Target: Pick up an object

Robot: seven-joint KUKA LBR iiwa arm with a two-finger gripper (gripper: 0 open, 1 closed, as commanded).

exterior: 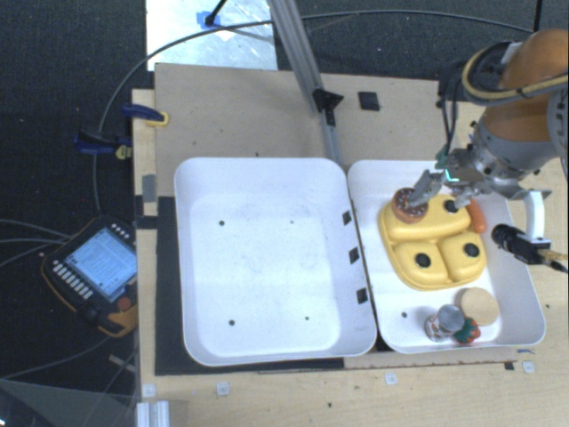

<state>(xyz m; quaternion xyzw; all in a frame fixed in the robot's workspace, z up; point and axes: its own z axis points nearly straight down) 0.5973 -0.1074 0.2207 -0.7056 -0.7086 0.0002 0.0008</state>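
The right bin (524, 323) holds a yellow moulded piece (433, 249) with black dots on its lobes. A small brown ring-shaped thing (410, 205) rests on its upper left lobe. An orange piece (478, 217) lies against its right side. Near the front of the bin sit a tan round disc (480, 303) and a small mixed-colour object (448, 326). My gripper (443, 188) hangs over the top of the yellow piece, just right of the brown ring. Nothing is visibly held in it.
The left bin (191, 238) lies beside the right one, with a shared wall between them. A grey pole (298, 47) slants in from the back. A handheld screen unit (93, 269) and cables lie off the bench at the left.
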